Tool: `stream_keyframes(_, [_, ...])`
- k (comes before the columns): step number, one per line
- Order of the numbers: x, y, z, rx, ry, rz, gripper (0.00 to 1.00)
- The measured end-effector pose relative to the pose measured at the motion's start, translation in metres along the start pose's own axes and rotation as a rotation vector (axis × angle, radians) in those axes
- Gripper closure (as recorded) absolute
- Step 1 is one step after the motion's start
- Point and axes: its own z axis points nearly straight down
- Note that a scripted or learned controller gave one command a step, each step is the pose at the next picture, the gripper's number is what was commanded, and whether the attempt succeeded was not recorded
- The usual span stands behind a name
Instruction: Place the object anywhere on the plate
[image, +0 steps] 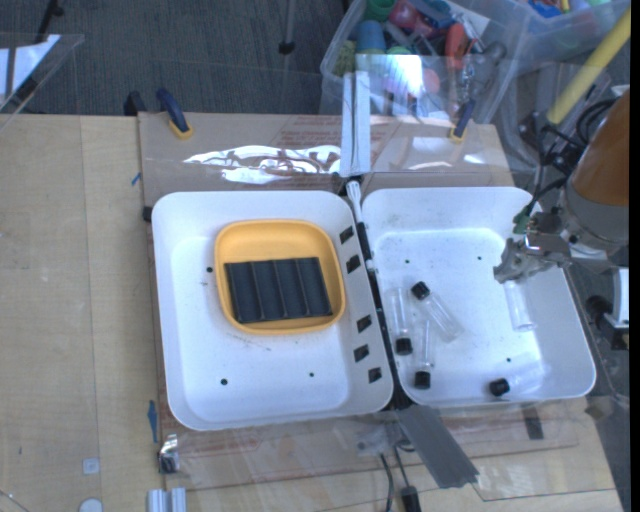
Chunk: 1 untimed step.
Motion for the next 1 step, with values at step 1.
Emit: stream_keyframes(1, [0.0000, 0.0000, 0.0000, 0.000, 0.000, 0.000, 0.00])
